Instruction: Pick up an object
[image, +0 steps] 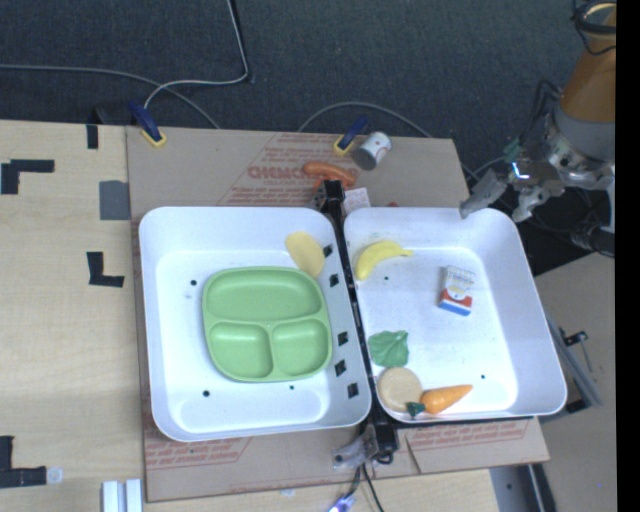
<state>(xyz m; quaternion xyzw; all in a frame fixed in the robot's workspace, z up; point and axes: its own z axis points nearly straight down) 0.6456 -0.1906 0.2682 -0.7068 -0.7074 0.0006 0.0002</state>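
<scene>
Arm (585, 100) hangs beyond right bin's (530, 300) far corner, seemingly empty.

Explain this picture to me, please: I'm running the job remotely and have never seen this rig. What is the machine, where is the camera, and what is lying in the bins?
The picture comes from one camera fixed above the bench, looking down at a slant. The machine at upper right is a grey robot arm with an orange band; its two-finger gripper hovers over the far right corner of the right white bin, holding nothing.

The left white bin holds a green plastic divided plate and a pale yellow lemon-shaped toy.

The right bin holds a yellow toy banana, a small white carton with red and blue print, a green leafy toy, a round beige disc and an orange toy carrot touching the disc.

Beyond the bins, on the cardboard, lie an orange sausage-shaped toy and a small grey cylinder.
</scene>
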